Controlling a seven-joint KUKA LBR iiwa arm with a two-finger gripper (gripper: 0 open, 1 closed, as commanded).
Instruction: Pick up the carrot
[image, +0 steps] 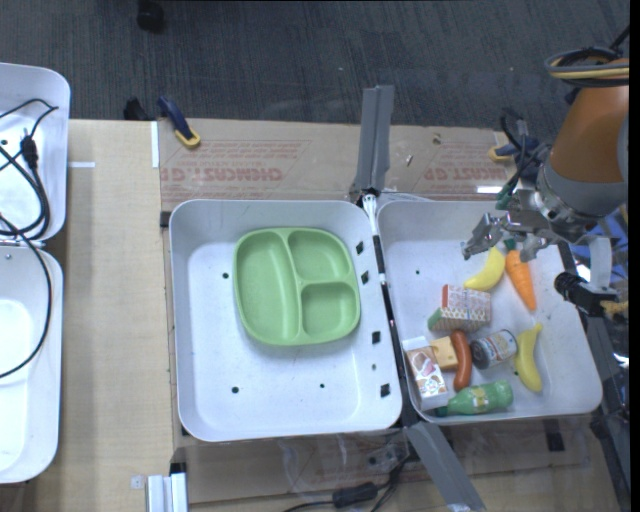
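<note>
Cardboard-covered tabletop (300, 160) carries two white bins; over the right bin (590, 395) my pincer (505, 232) hovers, finger state indeterminate, carrot (520, 280) lying just below it beside a banana (487, 271).

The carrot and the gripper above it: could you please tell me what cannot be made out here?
- Gripper: its fingertips blur into the carrot's top, so open or shut is unclear.
- Carrot: its upper end lies under the gripper; contact cannot be judged.
- Banana beside the carrot: its upper tip is hidden by the gripper.
- Can: label too small to read.
</note>
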